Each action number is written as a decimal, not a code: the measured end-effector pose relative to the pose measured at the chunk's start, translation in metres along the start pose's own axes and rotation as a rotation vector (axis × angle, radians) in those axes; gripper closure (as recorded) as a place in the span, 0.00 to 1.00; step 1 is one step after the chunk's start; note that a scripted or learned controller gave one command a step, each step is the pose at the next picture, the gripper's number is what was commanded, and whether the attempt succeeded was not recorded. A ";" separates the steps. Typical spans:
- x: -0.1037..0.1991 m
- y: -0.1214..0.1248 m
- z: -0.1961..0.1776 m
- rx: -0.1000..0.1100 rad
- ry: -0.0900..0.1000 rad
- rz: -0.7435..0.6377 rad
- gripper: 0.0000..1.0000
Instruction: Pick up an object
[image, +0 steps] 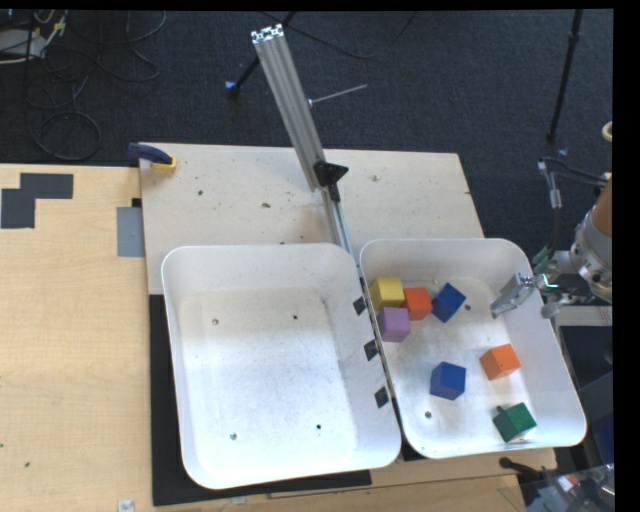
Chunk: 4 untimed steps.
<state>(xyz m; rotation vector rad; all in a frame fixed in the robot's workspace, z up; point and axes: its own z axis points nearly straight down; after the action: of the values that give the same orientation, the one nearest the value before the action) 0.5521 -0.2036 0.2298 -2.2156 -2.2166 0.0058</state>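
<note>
Metal claw (513, 294) over the right bin's (565, 372) upper right rim, finger spread impossible to tell, nothing seen in its grip, smooth cubes inside: yellow cube (388, 292), purple cube (395, 323), orange cube (500, 361), green cube (515, 421), pale wooden tabletop (70, 340)

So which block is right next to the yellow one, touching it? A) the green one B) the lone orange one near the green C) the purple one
C: the purple block sits just below the yellow block, pressed against it, by the right bin's left wall.
</note>
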 end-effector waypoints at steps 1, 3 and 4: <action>0.000 0.001 -0.003 -0.005 -0.001 0.000 0.00; 0.008 -0.006 0.100 -0.008 -0.003 0.001 0.00; 0.008 -0.007 0.119 -0.005 -0.001 0.003 0.00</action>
<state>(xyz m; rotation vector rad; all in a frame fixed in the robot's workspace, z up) 0.5444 -0.1957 0.1114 -2.2218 -2.2165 0.0019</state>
